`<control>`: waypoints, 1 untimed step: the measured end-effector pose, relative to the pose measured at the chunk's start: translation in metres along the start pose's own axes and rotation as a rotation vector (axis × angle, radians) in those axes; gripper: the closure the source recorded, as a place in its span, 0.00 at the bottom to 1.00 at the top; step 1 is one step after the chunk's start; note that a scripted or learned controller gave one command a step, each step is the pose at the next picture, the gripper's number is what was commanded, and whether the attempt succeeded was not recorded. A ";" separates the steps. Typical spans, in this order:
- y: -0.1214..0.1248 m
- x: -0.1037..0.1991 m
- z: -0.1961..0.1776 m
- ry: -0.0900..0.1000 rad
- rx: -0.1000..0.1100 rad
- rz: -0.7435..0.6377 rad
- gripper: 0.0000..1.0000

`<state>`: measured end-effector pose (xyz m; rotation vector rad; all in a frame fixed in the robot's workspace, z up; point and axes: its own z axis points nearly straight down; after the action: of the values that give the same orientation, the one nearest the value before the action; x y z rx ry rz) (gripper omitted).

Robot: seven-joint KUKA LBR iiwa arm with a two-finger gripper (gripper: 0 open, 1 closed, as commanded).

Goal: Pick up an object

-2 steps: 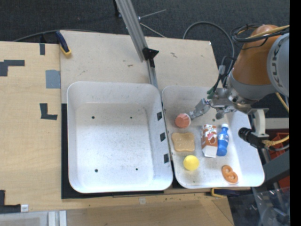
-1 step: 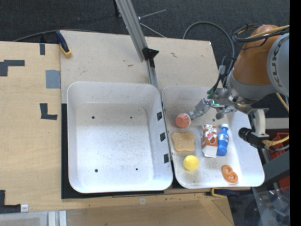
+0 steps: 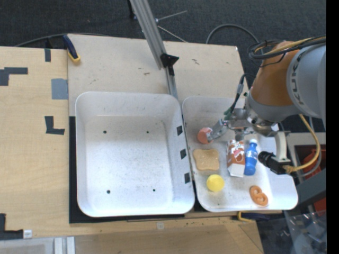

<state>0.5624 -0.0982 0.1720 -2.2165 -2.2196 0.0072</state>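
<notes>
My gripper (image 3: 222,132) hangs low over the right bin (image 3: 212,106), just right of a small red round object (image 3: 203,136) and close to touching it. Below the gripper, a red-and-white carton (image 3: 236,159) and a blue bottle (image 3: 250,156) lie side by side. Near the bin's left wall rests a slice of toast (image 3: 206,159), with a yellow ball (image 3: 215,182) just in front of it. An orange pretzel (image 3: 259,194) sits in the front right corner. I see nothing held in the gripper.
The left bin (image 3: 85,142) stands beside the right one, sharing a raised rim. A metal pole (image 3: 151,30) slants down from the top to the bins' back edge. The grey and orange arm (image 3: 280,83) covers the right bin's back right corner.
</notes>
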 end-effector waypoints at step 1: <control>-0.001 0.004 0.060 -0.001 -0.007 -0.001 0.00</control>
<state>0.5610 -0.0943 0.1117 -2.2187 -2.2250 0.0000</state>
